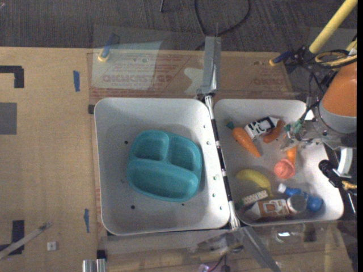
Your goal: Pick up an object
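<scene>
The arm comes in from the right, its orange band [343, 92] above the wrist. My gripper [297, 136] hangs over the upper right part of the right bin [266, 106]. Just below it lies a small orange piece [291, 153], and beneath that a salmon-pink cup [283, 169]. Left of the gripper are a reddish-brown sausage shape [274, 131], a black and white toy [260, 127] and an orange carrot [246, 141]. Whether anything is held is hidden by the gripper body.
A yellow banana [253, 178], a dark snack bar [253, 198], a lying bottle with an orange label [276, 208] and blue pieces [313, 203] fill the right bin's front. A teal divided plate [164, 164] sits in the left bin [113, 123].
</scene>
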Tool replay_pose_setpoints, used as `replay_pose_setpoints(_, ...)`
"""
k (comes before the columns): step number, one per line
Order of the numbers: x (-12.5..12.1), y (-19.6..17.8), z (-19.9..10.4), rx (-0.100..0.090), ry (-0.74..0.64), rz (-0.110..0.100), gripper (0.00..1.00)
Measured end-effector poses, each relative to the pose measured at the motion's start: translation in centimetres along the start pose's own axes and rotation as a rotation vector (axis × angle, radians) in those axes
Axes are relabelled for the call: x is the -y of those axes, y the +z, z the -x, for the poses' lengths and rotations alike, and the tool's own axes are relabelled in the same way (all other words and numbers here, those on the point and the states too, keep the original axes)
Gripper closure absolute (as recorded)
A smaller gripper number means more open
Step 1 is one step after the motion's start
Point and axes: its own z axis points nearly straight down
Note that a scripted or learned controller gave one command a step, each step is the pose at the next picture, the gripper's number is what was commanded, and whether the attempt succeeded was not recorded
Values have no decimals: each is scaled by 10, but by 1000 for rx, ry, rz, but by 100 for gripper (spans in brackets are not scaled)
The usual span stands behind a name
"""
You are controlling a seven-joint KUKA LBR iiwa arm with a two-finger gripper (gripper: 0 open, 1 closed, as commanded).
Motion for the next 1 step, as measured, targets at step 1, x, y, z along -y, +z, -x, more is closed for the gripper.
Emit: replay_pose_setpoints(1,-50,-106,-32,2,-102,-2,100)
